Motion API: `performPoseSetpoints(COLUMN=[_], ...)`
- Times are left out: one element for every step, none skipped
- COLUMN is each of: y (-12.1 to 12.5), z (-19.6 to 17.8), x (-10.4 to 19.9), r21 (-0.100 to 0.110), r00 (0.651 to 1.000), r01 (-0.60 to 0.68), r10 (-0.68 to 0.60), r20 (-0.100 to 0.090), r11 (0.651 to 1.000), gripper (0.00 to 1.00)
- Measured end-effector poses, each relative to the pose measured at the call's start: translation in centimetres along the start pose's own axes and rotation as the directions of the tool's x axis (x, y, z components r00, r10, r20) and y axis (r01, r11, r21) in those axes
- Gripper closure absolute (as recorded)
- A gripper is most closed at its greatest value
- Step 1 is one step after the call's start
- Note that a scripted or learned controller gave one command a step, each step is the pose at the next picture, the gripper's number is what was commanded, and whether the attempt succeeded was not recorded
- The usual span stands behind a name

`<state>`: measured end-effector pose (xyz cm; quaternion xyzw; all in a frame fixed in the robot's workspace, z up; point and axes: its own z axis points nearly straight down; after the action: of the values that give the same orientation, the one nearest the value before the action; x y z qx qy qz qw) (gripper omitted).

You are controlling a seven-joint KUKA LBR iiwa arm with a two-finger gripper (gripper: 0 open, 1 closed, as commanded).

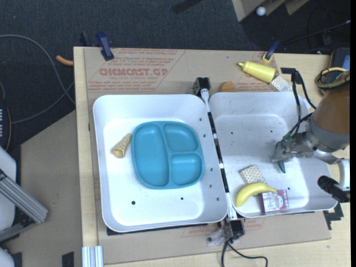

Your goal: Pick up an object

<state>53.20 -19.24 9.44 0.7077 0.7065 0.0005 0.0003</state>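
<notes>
The right bin holds a yellow banana, a waffle-patterned cracker just above it, and a small red-and-white packet to the banana's right. My gripper hangs low over the right side of this bin, up and right of the cracker, apart from all three objects. Its fingers point down toward the bin floor and look drawn together with nothing between them. In the left bin lie a blue divided plate and an ice-cream cone to its left.
On the bench behind the bins lie a yellow mustard bottle, a small brown object and blue clamps. The arm's orange band and cables crowd the right edge. A divider separates the bins.
</notes>
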Motion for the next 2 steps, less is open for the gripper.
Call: performPoseSetpoints(y=[8.7, 8.8], z=[1.0, 0.0], x=[5.9, 5.8], r21=[0.0, -0.002], r00=[1.0, 1.0], r01=[0.003, 0.003], r10=[-0.003, -0.003], r20=[-0.001, 0.001], r11=[1.0, 1.0], gripper=[1.0, 1.0])
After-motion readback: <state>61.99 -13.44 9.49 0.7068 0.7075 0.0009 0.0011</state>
